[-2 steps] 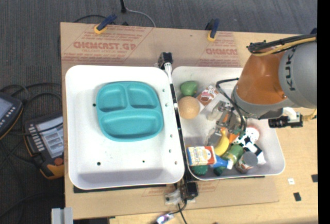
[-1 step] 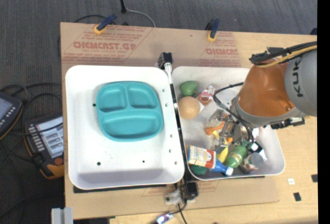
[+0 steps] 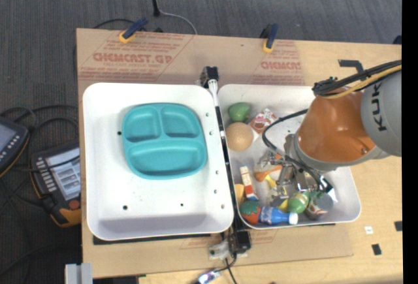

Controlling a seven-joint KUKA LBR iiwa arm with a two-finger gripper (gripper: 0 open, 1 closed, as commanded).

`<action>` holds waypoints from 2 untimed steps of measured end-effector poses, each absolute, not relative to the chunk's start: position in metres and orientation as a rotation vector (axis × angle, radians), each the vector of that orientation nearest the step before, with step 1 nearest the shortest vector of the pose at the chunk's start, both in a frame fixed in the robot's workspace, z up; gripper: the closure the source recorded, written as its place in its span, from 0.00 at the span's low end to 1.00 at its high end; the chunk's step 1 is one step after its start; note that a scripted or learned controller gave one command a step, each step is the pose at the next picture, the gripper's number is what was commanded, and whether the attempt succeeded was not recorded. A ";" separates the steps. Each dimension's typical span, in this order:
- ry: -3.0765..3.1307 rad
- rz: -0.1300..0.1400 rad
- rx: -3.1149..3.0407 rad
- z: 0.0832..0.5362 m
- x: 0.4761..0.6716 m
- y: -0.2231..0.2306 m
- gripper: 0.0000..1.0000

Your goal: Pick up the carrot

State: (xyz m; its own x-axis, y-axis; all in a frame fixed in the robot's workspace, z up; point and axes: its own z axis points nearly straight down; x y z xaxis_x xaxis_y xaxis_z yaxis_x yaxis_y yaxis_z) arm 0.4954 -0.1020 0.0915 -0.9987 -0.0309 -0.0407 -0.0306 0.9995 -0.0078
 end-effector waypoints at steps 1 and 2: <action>3.142 -0.002 -0.016 0.088 0.541 -0.095 0.00; 3.091 -0.002 -0.448 0.089 0.538 -0.107 0.00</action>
